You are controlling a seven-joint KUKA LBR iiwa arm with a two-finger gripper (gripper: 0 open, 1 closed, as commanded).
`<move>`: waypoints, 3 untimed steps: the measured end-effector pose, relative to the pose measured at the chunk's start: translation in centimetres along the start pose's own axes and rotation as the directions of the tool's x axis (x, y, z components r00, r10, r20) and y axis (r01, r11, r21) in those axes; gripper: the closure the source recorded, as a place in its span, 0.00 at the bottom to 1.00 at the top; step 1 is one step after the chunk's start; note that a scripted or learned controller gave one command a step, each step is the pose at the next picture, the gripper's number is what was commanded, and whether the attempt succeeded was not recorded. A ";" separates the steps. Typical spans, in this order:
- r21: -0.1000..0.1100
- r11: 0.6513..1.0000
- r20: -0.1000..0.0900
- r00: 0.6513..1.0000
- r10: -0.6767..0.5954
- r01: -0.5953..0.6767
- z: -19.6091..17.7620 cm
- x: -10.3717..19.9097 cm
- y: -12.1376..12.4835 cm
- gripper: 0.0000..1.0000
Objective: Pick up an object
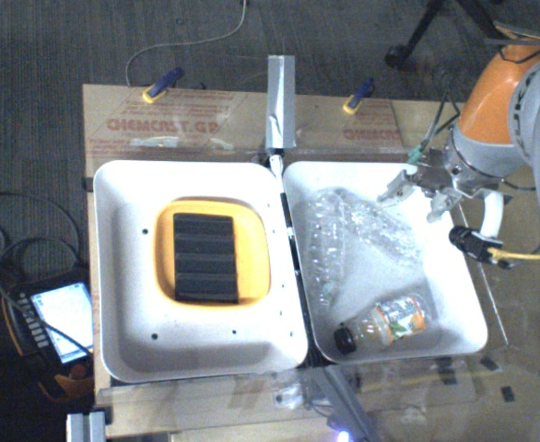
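My gripper [416, 197] hangs over the far right corner of the right bin [477, 330]. Its fingers are spread open and nothing sits between them. Just left of the gripper a crumpled clear plastic bottle [381, 228] lies in the bin, and a second clear bottle [323, 247] lies along the bin's left wall. A small bottle with an orange label and black cap [388, 321] rests on its side near the front edge. In the left bin [123, 339] lies a yellow block with a black ribbed top [210, 252].
A metal post [280, 109] stands behind the seam between the bins. Two clamps [162, 84] hold the cardboard-coloured board at the back. A yellow cable end [491, 251] hangs off the arm over the right bin's right rim.
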State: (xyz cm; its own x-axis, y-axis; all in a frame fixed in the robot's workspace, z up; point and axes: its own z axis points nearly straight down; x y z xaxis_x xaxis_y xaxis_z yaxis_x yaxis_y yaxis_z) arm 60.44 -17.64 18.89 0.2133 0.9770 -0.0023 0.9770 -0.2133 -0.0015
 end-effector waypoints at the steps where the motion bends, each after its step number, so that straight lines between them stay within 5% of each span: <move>1: 0.000 0.995 0.002 0.995 -0.100 0.100 -0.5 -4.3 -0.8 0.00; 2: -0.006 0.990 -0.001 0.990 -0.143 0.143 8.9 -2.5 -1.0 0.00; 3: -0.023 0.968 0.008 0.968 -0.251 0.251 9.4 -1.5 -2.2 0.00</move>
State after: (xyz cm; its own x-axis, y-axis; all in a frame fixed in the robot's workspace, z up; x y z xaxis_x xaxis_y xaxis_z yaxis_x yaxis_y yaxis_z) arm 57.97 -18.71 9.46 -0.0388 0.9992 -0.0102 0.9990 0.0390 0.0209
